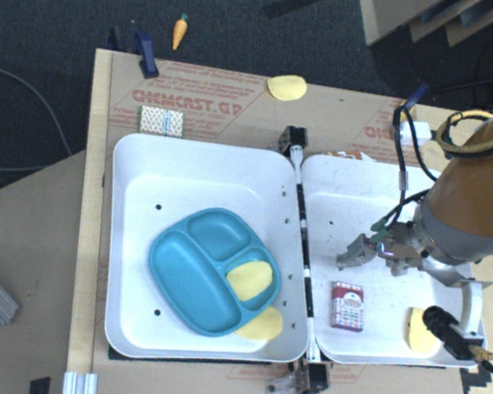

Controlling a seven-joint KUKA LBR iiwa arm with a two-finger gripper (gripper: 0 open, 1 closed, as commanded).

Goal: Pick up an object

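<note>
Item: small red packet (348,306), lying flat on the floor of the right bin (348,188), near its front wall; the nearest candidate for the pick.
Pincer (362,251): hovers over the right bin, just behind and above the red packet, apart from it; nothing is held. Whether its span is wide or narrow cannot be told at this slant.
Other right-bin stock: a pale yellow piece (421,332) at the front right, partly under a black part of the arm.
Left bin (143,159): blue divided plate (194,275) carrying a yellow piece (250,279); a second yellow piece (262,325) touching the plate's front edge.
On the table (94,216), outside the bins: a yellow disc (286,87), a patterned packet (162,120), a blue clip (145,54).
Risk, as judged: the packet lies flat and thin, so a descent may close over it or push it against the front wall; a slightly offset approach would catch only a corner and let it slip.
</note>
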